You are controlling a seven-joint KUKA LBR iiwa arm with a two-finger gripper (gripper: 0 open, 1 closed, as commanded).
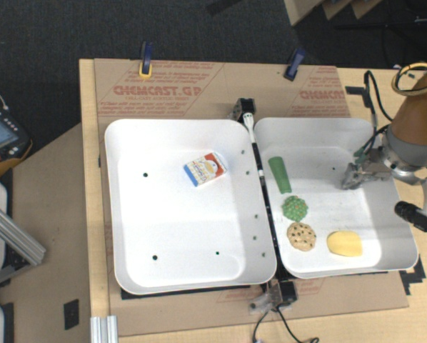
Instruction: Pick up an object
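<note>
Your hand [352, 178] sits low over the right white shallow bin [320, 131], near its far right side; you cannot tell its state. Nothing lies beneath it. Well left: green stick [279, 174], green bumpy ball [295, 208], speckled cookie [301, 236]. Yellow lump [344, 244] lies nearer. Small printed carton [204, 168] rests in the left bin [128, 191].

Arm [413, 131] cut off by right edge of view; upper links out of frame. Hand [353, 178] small and dark over right bin [385, 259]; finger spread too small to tell. Print on small carton [203, 168] in left bin [128, 191] too small to read. Table [99, 106] front edge cut off at bottom.
</note>
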